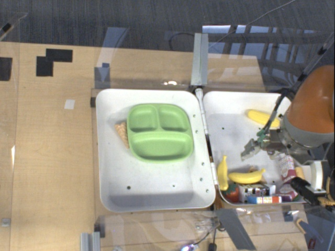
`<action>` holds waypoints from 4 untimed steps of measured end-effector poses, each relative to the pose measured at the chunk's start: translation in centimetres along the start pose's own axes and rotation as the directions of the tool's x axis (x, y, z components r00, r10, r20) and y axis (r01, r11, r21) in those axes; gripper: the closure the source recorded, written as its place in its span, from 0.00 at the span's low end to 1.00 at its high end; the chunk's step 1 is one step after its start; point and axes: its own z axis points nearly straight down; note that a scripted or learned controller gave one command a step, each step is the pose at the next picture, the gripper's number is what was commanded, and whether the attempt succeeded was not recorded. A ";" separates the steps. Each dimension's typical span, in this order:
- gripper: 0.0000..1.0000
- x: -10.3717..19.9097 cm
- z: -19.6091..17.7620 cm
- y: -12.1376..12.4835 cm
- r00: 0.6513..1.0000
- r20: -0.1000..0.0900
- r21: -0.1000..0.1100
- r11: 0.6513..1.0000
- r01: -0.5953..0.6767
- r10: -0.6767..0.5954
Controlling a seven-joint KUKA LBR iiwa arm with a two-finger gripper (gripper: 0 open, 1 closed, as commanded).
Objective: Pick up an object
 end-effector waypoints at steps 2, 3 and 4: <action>0.00 0.6 10.0 9.9 1.000 0.000 -0.015 0.999 -0.029 0.029; 0.00 -7.7 10.1 13.1 0.999 0.004 -0.009 0.999 -0.032 0.032; 1.00 -7.5 8.7 13.4 1.000 0.003 -0.017 1.000 -0.024 0.024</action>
